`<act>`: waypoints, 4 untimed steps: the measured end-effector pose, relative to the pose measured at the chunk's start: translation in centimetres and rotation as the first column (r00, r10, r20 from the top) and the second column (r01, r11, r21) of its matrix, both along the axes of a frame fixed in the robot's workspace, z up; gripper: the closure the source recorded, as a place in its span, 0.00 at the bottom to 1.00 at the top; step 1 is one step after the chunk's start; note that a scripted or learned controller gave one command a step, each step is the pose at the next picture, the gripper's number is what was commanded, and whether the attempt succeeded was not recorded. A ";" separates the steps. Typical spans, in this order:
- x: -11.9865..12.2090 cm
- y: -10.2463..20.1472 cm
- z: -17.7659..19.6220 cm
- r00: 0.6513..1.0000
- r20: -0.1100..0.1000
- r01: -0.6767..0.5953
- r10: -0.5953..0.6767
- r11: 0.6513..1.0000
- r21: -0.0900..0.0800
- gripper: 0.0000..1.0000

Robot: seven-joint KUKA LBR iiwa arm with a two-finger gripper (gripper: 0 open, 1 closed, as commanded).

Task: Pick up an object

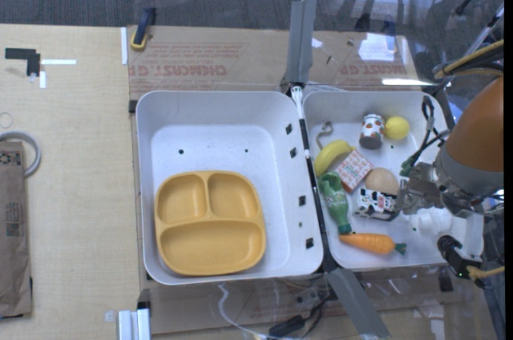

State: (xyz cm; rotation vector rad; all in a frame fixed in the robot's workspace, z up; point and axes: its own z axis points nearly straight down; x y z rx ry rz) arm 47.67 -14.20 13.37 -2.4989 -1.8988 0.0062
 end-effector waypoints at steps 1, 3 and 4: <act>1.9 -5.1 5.9 0.972 0.003 -0.235 0.235 0.972 -0.001 1.00; 0.3 -1.1 10.9 0.857 0.002 -0.515 0.515 0.857 0.002 1.00; 0.1 3.6 10.2 0.667 0.003 -0.745 0.745 0.667 0.002 1.00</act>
